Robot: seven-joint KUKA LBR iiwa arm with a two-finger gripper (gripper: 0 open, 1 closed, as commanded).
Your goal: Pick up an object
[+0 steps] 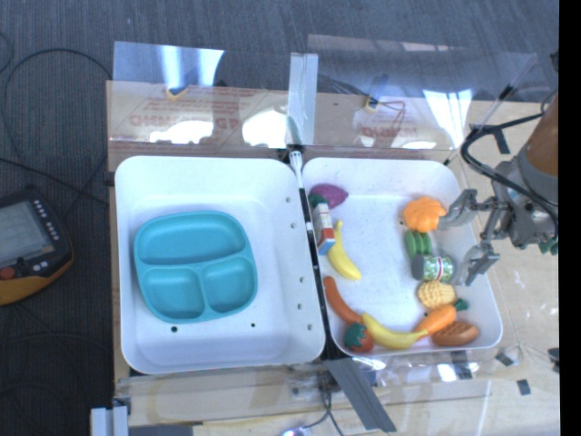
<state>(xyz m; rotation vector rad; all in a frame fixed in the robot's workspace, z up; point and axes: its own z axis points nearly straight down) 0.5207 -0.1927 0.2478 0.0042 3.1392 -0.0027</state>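
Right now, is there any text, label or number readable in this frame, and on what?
None can be read.
Red print on the cardboard behind the bins: washed out by glare.
Label on the small can: too small.
Screen of the pendant: blurred.

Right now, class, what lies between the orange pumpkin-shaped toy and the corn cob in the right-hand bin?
In the camera view, two things lie between the pumpkin toy and the corn cob: a green cucumber-like toy, then a small green-labelled can on its side.
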